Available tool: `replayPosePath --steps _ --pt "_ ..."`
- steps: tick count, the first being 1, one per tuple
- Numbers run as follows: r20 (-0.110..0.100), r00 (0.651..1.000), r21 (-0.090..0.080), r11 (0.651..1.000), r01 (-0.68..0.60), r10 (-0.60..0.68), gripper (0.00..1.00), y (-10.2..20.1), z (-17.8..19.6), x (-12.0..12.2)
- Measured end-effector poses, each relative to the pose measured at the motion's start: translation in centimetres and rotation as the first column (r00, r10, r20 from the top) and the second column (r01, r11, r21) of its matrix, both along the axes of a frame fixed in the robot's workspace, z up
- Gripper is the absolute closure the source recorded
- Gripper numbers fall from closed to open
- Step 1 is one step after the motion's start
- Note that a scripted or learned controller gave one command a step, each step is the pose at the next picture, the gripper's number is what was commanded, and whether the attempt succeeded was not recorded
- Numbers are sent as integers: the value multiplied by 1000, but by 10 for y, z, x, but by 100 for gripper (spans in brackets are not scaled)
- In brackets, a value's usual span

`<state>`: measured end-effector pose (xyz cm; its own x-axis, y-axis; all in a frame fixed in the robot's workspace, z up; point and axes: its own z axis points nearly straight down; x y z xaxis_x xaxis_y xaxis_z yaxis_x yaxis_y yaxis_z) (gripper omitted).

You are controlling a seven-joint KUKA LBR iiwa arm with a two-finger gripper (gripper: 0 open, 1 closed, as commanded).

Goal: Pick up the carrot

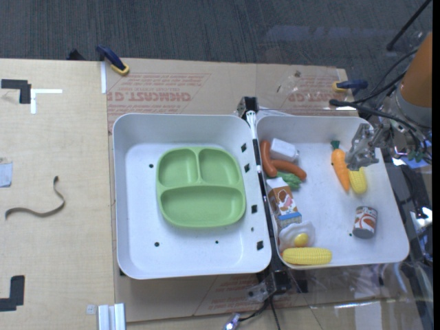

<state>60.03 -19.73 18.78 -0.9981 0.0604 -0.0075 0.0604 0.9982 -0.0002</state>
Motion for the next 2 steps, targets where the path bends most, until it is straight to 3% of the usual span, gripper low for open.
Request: replayPosePath --steps 1,2 --pt "-4 985 0 985 -171 171 100 -13 -96 -65" --pt "-4 985 0 985 -171 171 0 -12 -96 -65"
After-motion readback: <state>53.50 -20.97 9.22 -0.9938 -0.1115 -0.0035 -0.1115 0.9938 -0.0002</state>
